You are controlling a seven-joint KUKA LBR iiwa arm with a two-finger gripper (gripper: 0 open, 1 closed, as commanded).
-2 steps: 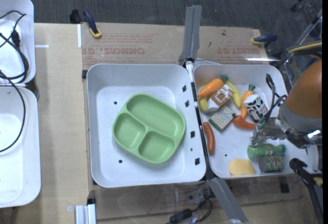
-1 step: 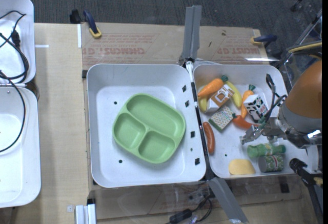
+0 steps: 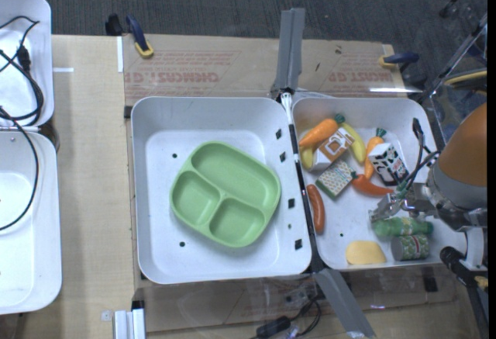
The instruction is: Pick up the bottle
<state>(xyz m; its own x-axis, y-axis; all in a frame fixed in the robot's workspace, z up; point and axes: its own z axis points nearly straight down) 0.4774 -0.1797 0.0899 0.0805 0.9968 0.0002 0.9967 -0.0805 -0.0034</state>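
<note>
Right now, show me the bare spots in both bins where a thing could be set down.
The left bin has bare floor in a band around the green plate, widest along its top and left. In the right bin, bare floor lies between the sausage and the bottle, above the yellow disc. Its upper half is crowded with toy food, and the gripper is over the bottle.
</note>
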